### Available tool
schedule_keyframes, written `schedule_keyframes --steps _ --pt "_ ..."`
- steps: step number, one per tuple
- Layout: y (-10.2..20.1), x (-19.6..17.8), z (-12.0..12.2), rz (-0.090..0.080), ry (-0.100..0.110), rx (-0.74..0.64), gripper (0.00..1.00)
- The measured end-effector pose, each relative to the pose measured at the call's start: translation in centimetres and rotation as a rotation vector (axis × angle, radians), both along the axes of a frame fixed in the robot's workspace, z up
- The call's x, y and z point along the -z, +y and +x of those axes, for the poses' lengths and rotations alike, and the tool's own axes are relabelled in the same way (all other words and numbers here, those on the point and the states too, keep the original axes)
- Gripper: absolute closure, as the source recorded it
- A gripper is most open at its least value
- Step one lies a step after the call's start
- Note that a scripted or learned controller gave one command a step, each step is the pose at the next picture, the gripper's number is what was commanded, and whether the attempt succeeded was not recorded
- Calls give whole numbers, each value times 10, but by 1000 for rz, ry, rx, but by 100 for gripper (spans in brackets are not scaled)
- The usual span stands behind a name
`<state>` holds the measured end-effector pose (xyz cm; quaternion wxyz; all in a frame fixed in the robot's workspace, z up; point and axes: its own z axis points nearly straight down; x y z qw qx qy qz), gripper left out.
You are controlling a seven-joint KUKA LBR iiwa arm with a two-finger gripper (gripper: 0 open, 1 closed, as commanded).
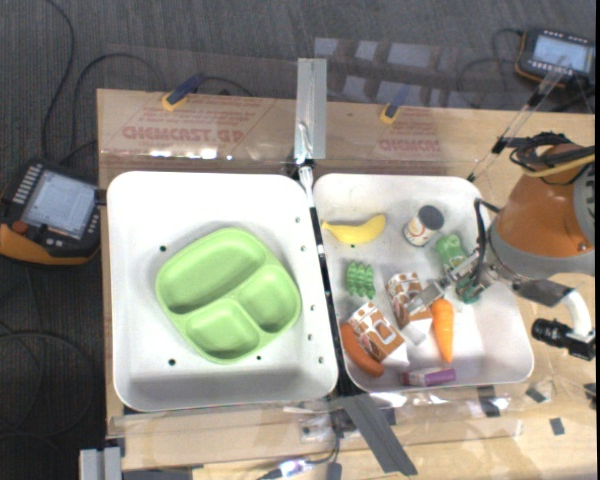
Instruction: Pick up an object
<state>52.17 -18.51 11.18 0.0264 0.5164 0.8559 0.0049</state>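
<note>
We cannot tell the finger state of the gripper (458, 280), which sits low in the right bin (500, 363), just beside the carrot (442, 330).

Right bin (500, 366) crowded: carrot (442, 330), boxes (392, 316), banana (356, 230) close-packed; bare floor bottom right corner.

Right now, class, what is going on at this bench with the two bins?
A grey arm with an orange band reaches in from the right over the right white bin, its gripper low among toy foods, beside an orange carrot and a green block. A yellow banana lies further left. The left white bin holds a green divided plate.
</note>
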Motion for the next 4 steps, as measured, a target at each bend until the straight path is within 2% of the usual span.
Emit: schedule_keyframes --steps 1,2,3,4 --pt "-6 0 6 6 0 -141 0" --pt "-4 -15 11 6 -13 -143 100" --pt "146 -71 21 12 53 -317 100" --pt "143 -164 46 14 51 -70 100"
